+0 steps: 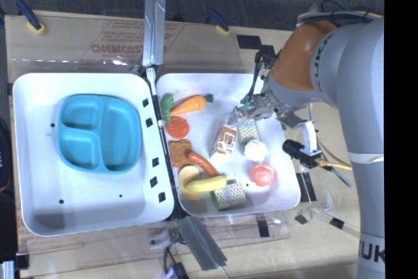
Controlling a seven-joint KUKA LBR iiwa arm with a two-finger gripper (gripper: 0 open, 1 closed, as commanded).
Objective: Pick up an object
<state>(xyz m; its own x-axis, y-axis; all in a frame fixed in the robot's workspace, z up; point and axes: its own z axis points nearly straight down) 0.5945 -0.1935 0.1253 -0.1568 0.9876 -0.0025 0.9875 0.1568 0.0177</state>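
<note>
While the gripper [247,108] is hovering low over the small boxes [235,134] mid-frame, can't tell its state, so nothing's looking picked yet.

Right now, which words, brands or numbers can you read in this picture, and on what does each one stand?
"CHEMCAS", faint red print, ending unclear: on the clear sheet behind the bins.
"UK", cut off by the edge: on the arm.
Small carton: print too small to read.

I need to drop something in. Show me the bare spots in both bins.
Left bin: bare floor rings the blue tray, widest below it. Right bin: a bare strip above the carrot. Crowded from the carrot down to the banana, and around the hand.
</note>
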